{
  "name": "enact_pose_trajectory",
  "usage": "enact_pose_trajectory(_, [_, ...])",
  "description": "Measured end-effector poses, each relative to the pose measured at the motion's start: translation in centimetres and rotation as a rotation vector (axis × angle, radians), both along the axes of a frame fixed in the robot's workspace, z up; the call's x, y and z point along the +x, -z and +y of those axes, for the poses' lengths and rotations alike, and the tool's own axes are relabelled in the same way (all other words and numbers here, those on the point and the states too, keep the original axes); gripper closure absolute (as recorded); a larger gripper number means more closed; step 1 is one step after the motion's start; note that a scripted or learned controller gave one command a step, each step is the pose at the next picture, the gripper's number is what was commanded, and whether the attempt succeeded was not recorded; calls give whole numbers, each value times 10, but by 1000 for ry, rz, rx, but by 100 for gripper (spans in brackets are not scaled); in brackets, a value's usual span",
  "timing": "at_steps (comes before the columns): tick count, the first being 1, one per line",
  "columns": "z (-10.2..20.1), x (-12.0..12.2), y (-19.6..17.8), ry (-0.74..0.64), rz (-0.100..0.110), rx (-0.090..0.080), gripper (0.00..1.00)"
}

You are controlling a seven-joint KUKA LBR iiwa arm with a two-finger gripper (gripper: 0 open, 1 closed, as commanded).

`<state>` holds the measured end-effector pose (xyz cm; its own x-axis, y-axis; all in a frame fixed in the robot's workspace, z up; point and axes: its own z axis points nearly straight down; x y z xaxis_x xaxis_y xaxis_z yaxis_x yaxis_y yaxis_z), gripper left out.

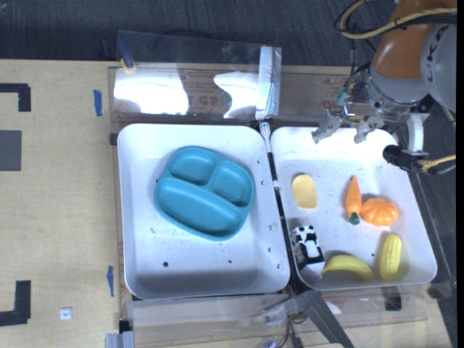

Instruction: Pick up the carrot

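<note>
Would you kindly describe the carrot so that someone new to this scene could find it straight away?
Look in the right-hand white bin, the one holding toy food rather than the blue divided plate. Near its middle right lies the carrot, touching the left side of a round orange pumpkin. It is the only slim, tapered orange piece, with a small green end pointing toward the yellow banana.

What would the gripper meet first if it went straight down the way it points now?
Probably the bare floor of the right bin near its far edge; the gripper, fingers spread, hangs apart from the carrot. Depth is unclear.
</note>
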<state>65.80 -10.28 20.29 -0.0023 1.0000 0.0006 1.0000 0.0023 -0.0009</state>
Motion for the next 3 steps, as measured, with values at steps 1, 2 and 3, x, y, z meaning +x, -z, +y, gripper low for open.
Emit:
enact_pose_trajectory(1, [-60, -51, 78, -75, 5, -1, 0])
enact_pose_trajectory(2, [-82, -86, 117, -39, -5, -2, 0])
enact_pose_trajectory(3, [-70, -103, 116, 40, -3, 0, 0])
